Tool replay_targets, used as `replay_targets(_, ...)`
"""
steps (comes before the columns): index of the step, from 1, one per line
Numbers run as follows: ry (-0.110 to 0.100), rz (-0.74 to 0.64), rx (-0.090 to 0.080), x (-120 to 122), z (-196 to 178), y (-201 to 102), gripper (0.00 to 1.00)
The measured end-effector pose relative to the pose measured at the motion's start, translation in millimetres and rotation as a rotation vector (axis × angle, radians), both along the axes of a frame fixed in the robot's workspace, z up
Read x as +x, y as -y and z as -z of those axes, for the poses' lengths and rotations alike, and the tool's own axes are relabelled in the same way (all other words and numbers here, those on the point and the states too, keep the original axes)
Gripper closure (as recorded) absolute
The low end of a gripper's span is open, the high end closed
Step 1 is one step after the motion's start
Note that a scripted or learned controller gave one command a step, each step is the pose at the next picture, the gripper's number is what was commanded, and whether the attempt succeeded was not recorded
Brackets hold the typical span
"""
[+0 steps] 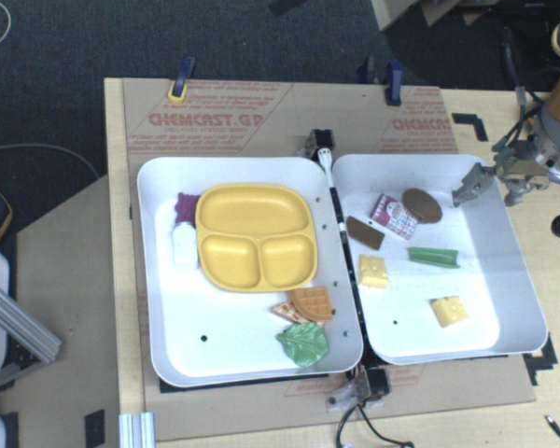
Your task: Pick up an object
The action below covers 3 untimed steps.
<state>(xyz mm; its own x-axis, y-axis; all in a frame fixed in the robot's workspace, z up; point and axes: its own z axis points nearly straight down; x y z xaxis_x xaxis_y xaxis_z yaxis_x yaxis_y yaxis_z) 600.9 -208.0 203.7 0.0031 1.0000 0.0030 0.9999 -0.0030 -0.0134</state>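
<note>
So the pincer (485, 183) sits at the right bin's (504, 343) top right edge, holding nothing; can't tell how open it is. Closest grab is probably the brown disc (422, 205), just left of it and a bit lower, next to the red packet (392, 216).

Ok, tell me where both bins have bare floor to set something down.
Left bin: bare along the front-left, below the yellow divided plastic tray; crowded near the waffle and green leaf. Right bin: bare along the right wall and front; crowded near its back-left.
</note>
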Motion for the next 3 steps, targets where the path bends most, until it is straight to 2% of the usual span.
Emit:
replay_targets(1, 0.014, -0.003, -0.004, 3.2, -8.3, -0.3, 0.0)
replay_targets(3, 0.006, -0.003, 0.0, -11.9, 85.8, -6.0, 0.0)
